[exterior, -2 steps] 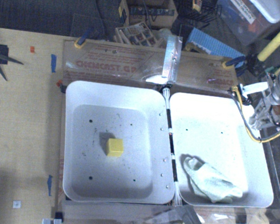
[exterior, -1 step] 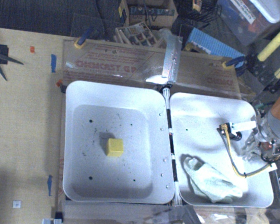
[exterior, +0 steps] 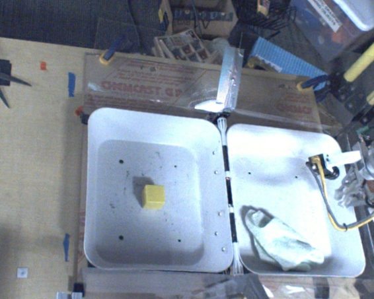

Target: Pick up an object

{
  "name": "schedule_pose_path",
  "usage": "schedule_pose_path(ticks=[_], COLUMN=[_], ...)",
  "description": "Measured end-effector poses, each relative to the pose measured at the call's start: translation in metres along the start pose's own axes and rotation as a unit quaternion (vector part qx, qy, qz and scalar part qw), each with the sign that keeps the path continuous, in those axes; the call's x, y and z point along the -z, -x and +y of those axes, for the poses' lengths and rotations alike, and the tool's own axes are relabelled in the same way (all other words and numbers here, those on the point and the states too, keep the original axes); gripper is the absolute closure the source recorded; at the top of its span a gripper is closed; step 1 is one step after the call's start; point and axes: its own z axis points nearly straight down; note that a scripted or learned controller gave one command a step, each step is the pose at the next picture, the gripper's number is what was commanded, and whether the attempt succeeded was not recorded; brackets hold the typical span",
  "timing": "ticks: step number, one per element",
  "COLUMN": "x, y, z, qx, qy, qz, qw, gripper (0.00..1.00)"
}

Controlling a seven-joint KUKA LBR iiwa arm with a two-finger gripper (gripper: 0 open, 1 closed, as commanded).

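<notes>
Camera view: two white bins sit side by side on the bench, their inner rims touching along the middle. The left bin (exterior: 108,137) holds a small yellow block (exterior: 154,196), lying flat near the centre of the floor and well apart from every wall, so it looks open to a reach from above. The right bin (exterior: 273,148) holds a crumpled white cloth (exterior: 283,245), slumped against the near wall and bunched in soft folds that would probably give under a pinch.

The arm comes in from the right and its wrist hangs at the right bin's far right rim. The gripper (exterior: 359,190) sits there amid brackets and a yellow cable (exterior: 331,204); whether it is open or closed I cannot tell, and nothing shows in it. It is well apart from both the cloth and the block.

My judgement: no pick has begun, and the cloth is the nearer target
</notes>
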Motion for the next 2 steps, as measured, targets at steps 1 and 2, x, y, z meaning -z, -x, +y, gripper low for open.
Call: schedule_pose_path(ticks=[1,2], x=[0.0085,0.0171], y=[0.0005,0.0009], z=[0.0021,0.0042], qx=[-0.002,-0.003], qy=[0.0,-0.001], qz=[0.0,-0.001], qw=[1.0,1.0], gripper=[1.0,1.0])
